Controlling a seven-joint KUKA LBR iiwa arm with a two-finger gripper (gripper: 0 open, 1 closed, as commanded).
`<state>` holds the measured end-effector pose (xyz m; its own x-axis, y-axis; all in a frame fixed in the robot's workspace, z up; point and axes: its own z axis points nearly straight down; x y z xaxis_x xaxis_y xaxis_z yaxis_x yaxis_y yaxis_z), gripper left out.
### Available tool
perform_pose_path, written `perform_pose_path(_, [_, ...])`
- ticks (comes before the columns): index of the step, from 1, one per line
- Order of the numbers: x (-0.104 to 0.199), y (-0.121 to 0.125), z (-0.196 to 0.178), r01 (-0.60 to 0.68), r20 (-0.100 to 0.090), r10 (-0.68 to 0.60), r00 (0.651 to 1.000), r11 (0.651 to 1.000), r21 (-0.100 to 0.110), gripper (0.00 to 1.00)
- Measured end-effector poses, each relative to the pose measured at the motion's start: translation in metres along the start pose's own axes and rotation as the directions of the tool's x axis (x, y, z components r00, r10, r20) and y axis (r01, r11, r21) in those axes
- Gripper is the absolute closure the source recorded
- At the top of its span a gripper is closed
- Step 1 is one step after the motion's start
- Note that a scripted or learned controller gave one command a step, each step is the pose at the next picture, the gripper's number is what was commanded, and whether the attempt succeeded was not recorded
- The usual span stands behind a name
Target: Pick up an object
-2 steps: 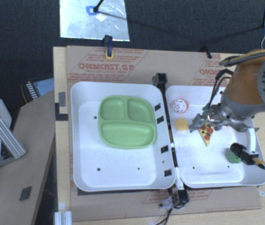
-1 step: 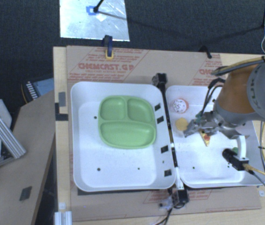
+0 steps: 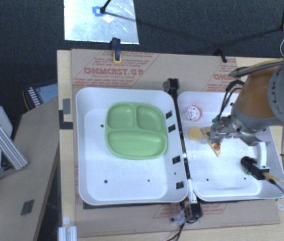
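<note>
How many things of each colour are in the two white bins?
Green: 1, the divided plate, in the left bin
White with pink specks: 1, the round piece, in the right bin
Yellow: 1, the small lump, in the right bin
Orange and red: 1, the little wedge, in the right bin
Total: 4

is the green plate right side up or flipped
Right side up. The green plate lies flat in the left bin, with its three hollow sections facing up toward the camera.
</note>
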<state>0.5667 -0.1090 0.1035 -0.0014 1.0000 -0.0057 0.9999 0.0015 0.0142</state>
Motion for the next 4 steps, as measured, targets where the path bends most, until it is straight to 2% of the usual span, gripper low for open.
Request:
perform_pose_path(1, [-0.001, -0.005, -0.046, 0.000, -0.005, 0.000, 1.000, 1.000, 0.010, 1.00])
perform_pose_path(3, [-0.009, 0.001, -0.172, 0.003, -0.004, -0.003, 1.000, 1.000, 0.005, 1.00])
perform_pose_path(4, [-0.009, 0.002, -0.171, 0.003, -0.005, -0.003, 1.000, 1.000, 0.011, 1.00])
